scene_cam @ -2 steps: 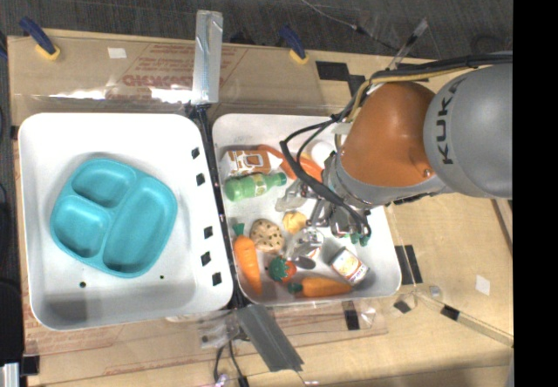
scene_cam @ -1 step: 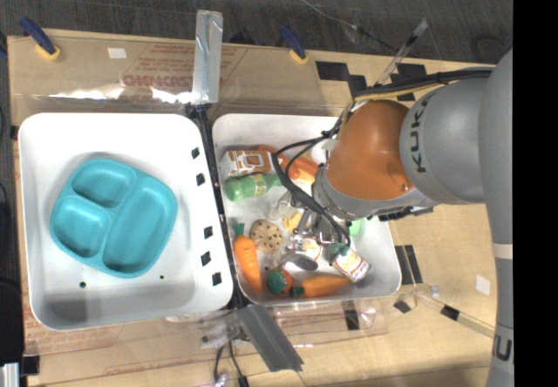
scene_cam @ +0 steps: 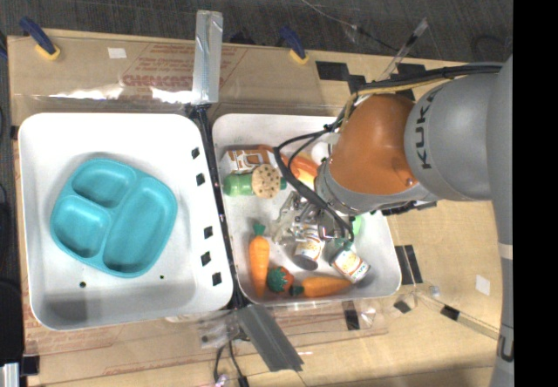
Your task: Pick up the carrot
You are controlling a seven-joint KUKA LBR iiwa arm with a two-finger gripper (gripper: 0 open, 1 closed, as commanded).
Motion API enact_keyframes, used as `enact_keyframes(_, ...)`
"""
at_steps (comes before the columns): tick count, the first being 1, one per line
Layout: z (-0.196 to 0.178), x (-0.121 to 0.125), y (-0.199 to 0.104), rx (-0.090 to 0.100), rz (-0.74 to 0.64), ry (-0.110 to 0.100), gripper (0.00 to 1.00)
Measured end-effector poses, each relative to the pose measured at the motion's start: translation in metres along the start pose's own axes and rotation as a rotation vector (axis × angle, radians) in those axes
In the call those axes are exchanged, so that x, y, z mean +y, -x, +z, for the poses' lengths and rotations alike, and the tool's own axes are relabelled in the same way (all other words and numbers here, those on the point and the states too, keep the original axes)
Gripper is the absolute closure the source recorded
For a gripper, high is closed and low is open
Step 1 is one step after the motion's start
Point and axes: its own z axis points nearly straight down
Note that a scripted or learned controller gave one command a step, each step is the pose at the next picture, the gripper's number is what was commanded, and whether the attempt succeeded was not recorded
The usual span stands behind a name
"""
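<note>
Carrot [scene_cam: 259,264] lies in the right bin [scene_cam: 384,270], near that bin's front left corner, its length running roughly front to back with the thicker orange end toward the middle of the bin. A second carrot-like orange piece [scene_cam: 324,287] lies along the front wall, and between the two sits a small red and green item [scene_cam: 279,279] that touches or nearly touches both.

The gripper [scene_cam: 303,233] hangs over the middle of the right bin, just to the right of the carrot and apart from it. Its metal parts blend with the clutter underneath, so I cannot tell how it is set, and nothing can be made out in its grasp. The arm [scene_cam: 436,145] comes in from the right, its orange band [scene_cam: 375,145] covering the bin's back right part.

Just beside the gripper lies a small bottle [scene_cam: 349,261] with a green cap. Behind it are a cookie [scene_cam: 267,179], a green piece [scene_cam: 237,186] and a brown packet [scene_cam: 247,156].

The left bin [scene_cam: 52,137] holds a teal divided plate [scene_cam: 113,216].
</note>
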Motion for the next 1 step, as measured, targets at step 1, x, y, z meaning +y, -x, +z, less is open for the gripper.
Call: enact_keyframes(1,0.0124,0.0323,-0.0456,0.005,0.404,-0.003,1.00)
